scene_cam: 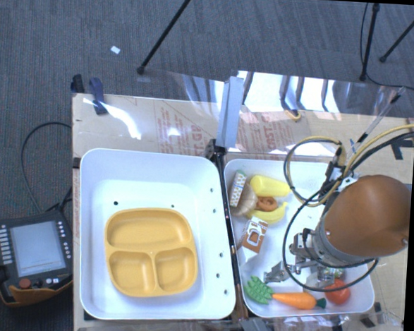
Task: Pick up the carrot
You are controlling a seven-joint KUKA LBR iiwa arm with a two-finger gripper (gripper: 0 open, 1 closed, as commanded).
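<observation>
Overhead, the arm (364,216) points its tool (306,269), state unclear, down above the carrot (296,300).

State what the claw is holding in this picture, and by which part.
Cannot be told: the arm hides the claw's tips. The carrot lies in the right bin.

Left bin (93,181): yellow three-compartment tray (151,249) near its centre. Right bin (363,303): yellow pepper (270,186), banana (271,213) and wrapped snack (241,190) at the far edge; small carton (254,234) mid-left; red tomato (337,292) at the near right corner. Teach pendant (31,257) on the floor.
</observation>
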